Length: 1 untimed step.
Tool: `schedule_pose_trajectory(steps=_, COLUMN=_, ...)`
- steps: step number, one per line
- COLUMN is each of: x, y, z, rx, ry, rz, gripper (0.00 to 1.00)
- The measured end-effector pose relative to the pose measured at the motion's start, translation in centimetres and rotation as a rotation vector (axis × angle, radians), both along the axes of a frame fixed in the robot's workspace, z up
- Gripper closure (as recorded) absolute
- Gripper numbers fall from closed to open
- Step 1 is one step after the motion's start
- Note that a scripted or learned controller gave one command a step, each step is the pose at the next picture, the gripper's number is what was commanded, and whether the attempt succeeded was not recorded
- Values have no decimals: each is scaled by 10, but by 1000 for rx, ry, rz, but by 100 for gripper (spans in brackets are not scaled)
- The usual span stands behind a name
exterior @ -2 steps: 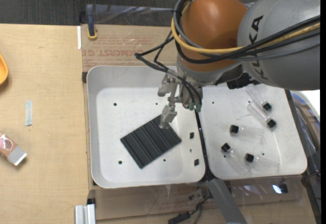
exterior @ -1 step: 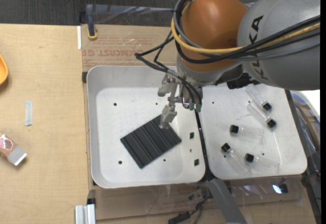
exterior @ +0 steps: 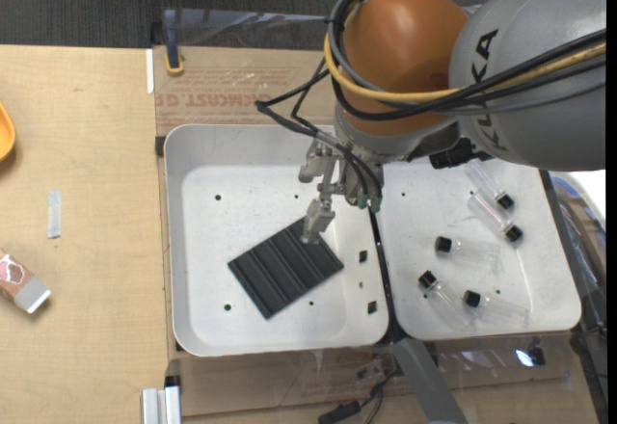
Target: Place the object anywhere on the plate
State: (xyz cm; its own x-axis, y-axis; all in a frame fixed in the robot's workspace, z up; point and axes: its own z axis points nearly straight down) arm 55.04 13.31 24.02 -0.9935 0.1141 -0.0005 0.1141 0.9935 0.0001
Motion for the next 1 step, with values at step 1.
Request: schedule_pose_trajectory(steps=1, x=0, y=0, z=0, rx=0, ry=0, rz=0, gripper=0)
